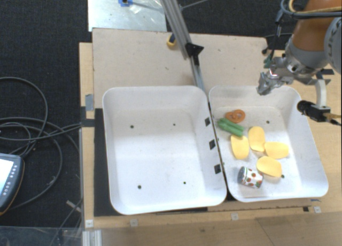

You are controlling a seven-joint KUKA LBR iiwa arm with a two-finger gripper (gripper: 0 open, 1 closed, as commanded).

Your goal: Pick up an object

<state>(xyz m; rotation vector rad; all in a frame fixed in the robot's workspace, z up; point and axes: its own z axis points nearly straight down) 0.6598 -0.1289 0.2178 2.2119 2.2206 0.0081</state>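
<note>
Seven small items lie clustered in the right bin [307,148], which is where any pick has to happen: a brown disc [235,115], a green pod [231,128], four yellow pieces [257,138] packed close together, and a small patterned can [249,177] on its side nearest the front rim. The left bin [120,106] sits beside it. The gripper [265,85] hovers over the right bin's far rim, well apart from the items, carrying nothing; whether it is clenched or released I cannot tell.

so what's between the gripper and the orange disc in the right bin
In the camera view, a bare white stretch of the right bin floor separates the gripper from the orange disc.
</note>
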